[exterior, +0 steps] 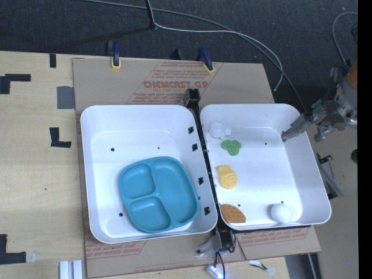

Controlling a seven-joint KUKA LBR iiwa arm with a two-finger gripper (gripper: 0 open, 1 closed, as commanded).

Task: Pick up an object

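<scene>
Setting: dark grey-blue carpeted floor (244,10) across the top of the view, crossed by thin cables (232,34) that run from upper left toward the right. Wooden bench top (35,185), pale, marked with black tape pieces (55,137) and one grey patch (65,96). Sheet of brown cardboard (168,80) with red printed lettering lies on the bench, fixed at its far edge by two clamps with blue handles and yellow tips (115,56) (204,60). Small white bracket (70,268) at the bench's near edge, left of centre. Lighting even, soft, with no hard shadows.
</scene>
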